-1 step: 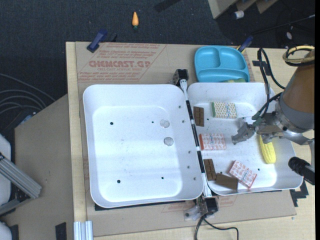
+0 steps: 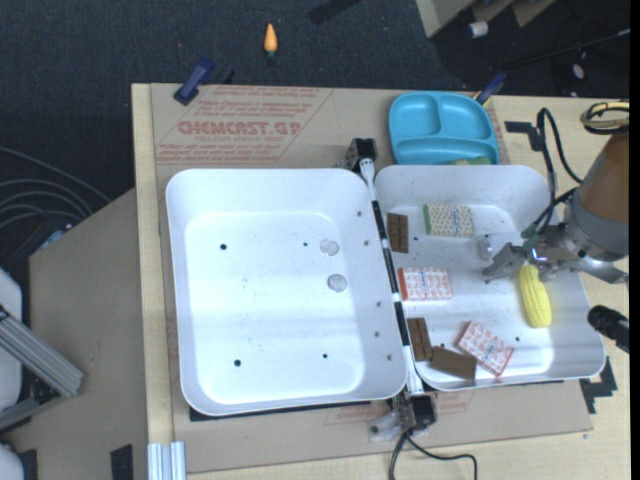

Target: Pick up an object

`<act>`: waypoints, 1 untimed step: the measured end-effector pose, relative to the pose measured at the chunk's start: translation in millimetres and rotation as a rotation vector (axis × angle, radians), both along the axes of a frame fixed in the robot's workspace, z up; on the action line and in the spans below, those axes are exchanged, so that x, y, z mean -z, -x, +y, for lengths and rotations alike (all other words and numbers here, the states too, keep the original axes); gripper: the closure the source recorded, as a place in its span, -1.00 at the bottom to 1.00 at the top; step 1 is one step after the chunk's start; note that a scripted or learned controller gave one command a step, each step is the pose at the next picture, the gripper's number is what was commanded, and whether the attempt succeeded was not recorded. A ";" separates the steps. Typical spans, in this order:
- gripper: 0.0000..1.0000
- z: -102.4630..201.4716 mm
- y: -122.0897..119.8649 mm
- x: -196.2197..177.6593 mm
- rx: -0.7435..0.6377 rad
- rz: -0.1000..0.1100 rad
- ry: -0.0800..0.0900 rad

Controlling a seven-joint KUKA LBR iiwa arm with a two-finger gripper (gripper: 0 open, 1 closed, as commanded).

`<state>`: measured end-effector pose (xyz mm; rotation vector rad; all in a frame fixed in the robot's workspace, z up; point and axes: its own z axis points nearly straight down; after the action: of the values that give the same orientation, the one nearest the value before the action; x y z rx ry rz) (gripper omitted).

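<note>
The pincer [image 2: 503,258] is positioned low in the right bin [image 2: 520,183], fingers spread, with nothing held between them. The yellow corn cob [image 2: 536,296] lies just beside it. No object is lifted yet; grasping and raising remain.

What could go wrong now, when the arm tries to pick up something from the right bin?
1. The tool sits between the corn and the packets, over none of them, so it may close on nothing.
2. The corn is rounded and could roll or slip out.
3. The packets lie flat on the right bin floor, leaving little edge to pinch.
</note>
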<state>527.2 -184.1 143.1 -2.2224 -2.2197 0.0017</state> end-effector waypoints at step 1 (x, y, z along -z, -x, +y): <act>-1.00 -24.2 -66.0 59.1 -0.002 0.000 -0.001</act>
<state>593.2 -208.2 84.0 -2.2193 -2.2218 0.0006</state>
